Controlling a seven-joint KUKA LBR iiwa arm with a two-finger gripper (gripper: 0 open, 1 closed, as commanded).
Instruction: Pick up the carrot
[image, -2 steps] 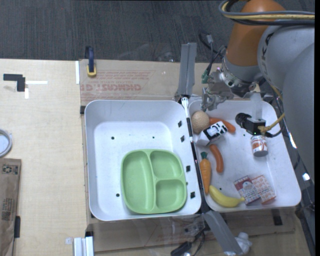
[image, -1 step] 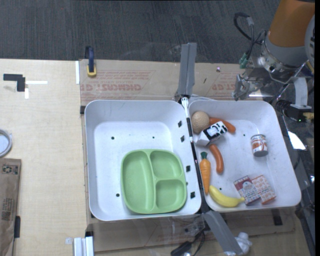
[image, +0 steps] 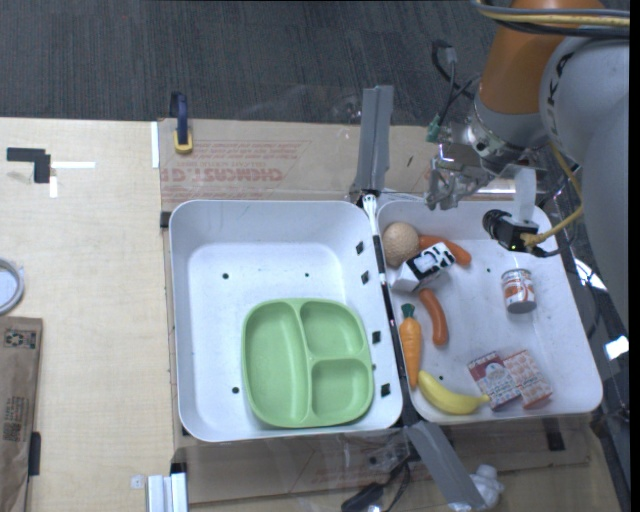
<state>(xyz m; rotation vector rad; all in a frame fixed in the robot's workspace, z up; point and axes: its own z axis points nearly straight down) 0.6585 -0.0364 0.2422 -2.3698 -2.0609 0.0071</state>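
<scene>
The carrot (image: 410, 345), orange with a small green top, lies lengthwise against the left wall of the right bin (image: 570, 330), top end pointing away from me. My gripper (image: 446, 194) hangs over the far edge of that bin, well behind the carrot and slightly to its right. Its two fingers point down with a small gap and nothing between them.
Around the carrot lie a red-orange sausage (image: 433, 315), a banana (image: 450, 395), a tan ball (image: 400, 240), a black-and-white object (image: 432, 262), an orange piece (image: 452, 247), a small can (image: 517, 290) and snack packets (image: 510, 378). A green divided plate (image: 308, 360) sits in the left bin (image: 200, 300).
</scene>
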